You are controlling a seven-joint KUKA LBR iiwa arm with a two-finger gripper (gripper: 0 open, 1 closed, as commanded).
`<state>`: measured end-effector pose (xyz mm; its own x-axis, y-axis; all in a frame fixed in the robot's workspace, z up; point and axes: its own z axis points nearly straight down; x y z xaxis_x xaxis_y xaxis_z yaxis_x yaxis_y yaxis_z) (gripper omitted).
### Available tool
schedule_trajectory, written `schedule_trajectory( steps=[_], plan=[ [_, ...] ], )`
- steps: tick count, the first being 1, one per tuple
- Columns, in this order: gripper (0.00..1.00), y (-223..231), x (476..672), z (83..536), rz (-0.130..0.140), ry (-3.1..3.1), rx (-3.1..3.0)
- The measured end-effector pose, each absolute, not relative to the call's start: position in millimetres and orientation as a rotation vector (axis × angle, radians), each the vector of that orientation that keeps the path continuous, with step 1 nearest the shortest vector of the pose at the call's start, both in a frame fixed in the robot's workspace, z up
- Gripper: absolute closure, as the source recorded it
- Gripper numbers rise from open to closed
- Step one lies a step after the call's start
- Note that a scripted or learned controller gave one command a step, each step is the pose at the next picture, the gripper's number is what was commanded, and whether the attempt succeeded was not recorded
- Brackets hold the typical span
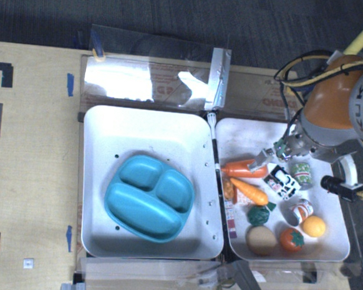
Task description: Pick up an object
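The right bin (339, 247) holds several toy foods. Two orange carrots lie at its left side, one (245, 170) above the other (251, 191). A black-and-white object (282, 182) sits in the middle, with a green-patterned can (301, 170) to its right. Lower down are a dark green piece (258, 215), a tan egg-shaped item (261, 239), a red tomato (292, 239), an orange ball (314, 226) and a red-and-white can (301, 211). My gripper (274, 153) hangs low over the bin's upper middle, just right of the upper carrot's tip and above the black-and-white object.
The left bin (101, 129) holds a blue divided plate (149, 196). A clear plastic sheet (149, 76) and a metal divider (218, 78) stand behind the bins. The arm's orange band (335, 100) and cables (300, 72) overhang the right bin's far corner.
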<state>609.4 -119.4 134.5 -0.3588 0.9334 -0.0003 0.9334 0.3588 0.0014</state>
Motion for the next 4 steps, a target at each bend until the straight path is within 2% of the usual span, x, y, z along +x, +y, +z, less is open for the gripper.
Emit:
schedule_trajectory(
  steps=[1,2,3,4],
  plan=[
    [0.0,-146,590.8,87,0.003,2.55,1.824],
    [0.0,-130,644.2,164,0.008,2.469,1.928],
    [0.0,-133,640.4,192,0.005,2.452,1.951],
    [0.0,-126,616.1,157,-0.002,2.524,1.875]
  ],
)
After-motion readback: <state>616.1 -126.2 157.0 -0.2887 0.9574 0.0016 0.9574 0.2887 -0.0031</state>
